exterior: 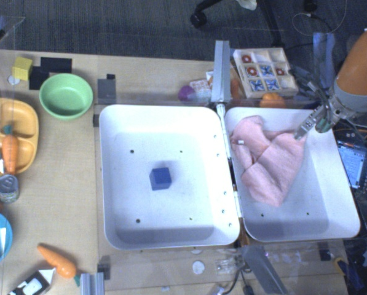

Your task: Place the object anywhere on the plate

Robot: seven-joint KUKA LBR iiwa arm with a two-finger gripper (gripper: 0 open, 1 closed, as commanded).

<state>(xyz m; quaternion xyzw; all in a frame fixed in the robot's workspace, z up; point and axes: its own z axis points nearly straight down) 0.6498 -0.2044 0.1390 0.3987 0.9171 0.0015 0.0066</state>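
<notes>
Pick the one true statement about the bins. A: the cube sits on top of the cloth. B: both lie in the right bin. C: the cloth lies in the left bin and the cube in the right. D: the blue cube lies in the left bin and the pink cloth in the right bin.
D: the blue cube sits alone in the left bin, while the pink cloth lies crumpled in the right bin.

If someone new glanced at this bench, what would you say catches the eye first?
Probably the crumpled pink cloth sprawled across the right bin, with the gripper hovering at its upper right edge. Next comes the small blue cube sitting alone near the middle of the left bin. The green bowl stands out on the bench at upper left.
</notes>
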